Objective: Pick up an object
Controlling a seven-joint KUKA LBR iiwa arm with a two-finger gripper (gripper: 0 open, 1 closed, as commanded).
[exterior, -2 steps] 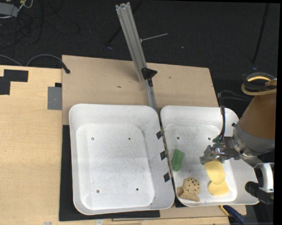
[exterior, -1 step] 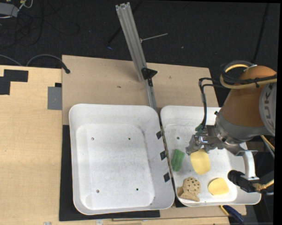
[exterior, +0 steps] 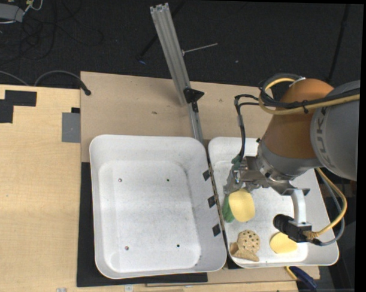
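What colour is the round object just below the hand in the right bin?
Pale yellow, with a bit of green at its left edge; seen in the camera view.

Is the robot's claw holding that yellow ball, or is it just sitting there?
It cannot be told. The gripper sits right above the yellow ball in the right bin, but the grip itself is hidden.

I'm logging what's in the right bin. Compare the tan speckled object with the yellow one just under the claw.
The tan speckled object is dotted and irregular; the yellow object is smooth, plain and rounded. The tan one lies by the bin's near edge; the yellow one sits farther in, under the claw. Both lie in the right bin.
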